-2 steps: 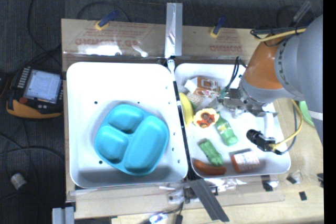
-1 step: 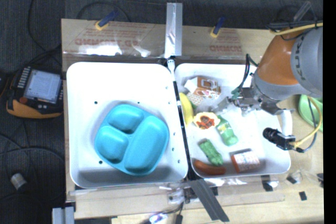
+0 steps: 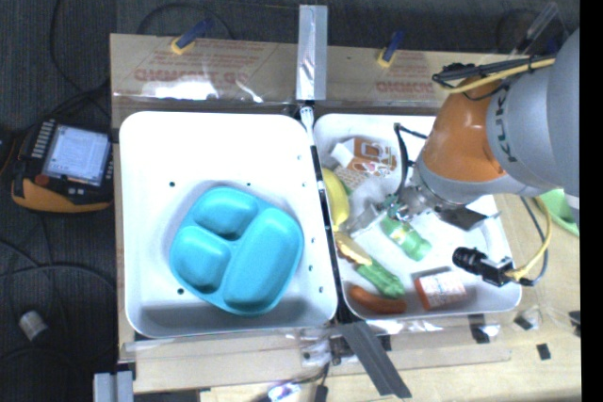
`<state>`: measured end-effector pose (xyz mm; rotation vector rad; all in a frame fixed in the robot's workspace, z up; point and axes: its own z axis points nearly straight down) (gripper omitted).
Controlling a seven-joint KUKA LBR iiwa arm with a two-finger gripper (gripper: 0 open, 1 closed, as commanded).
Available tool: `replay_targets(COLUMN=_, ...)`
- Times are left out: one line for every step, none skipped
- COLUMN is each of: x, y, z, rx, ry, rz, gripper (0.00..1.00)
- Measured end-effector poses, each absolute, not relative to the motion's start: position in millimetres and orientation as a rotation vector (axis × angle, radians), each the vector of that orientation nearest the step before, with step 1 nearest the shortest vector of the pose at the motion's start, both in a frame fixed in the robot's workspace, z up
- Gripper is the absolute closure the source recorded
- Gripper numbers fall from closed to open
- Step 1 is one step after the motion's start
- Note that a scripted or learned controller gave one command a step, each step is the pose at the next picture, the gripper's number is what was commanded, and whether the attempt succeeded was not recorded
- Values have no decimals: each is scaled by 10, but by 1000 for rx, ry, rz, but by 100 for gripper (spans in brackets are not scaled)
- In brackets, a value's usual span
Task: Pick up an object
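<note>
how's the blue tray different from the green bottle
The blue tray is far bigger than the green bottle. The tray lies in the left bin; the bottle lies in the right bin among other items. The tray is a wide, shallow dish with three compartments; the bottle is slim and on its side, just under the gripper. Both rest on a bin floor.

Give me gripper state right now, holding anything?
Gripper: down in the right bin among the clutter, just above the green bottle. Open or shut cannot be told; nothing visibly held.
</note>
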<state>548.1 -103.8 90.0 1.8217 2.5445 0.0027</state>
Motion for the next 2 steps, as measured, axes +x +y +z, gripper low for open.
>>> replay_targets(x=5498, y=-1022, z=1001, rx=1821, ry=2544, rz=11, gripper=100)
replay_targets(x=5586, y=-544, z=1829, rx=2205, ry=2239, rz=-4, gripper=100)
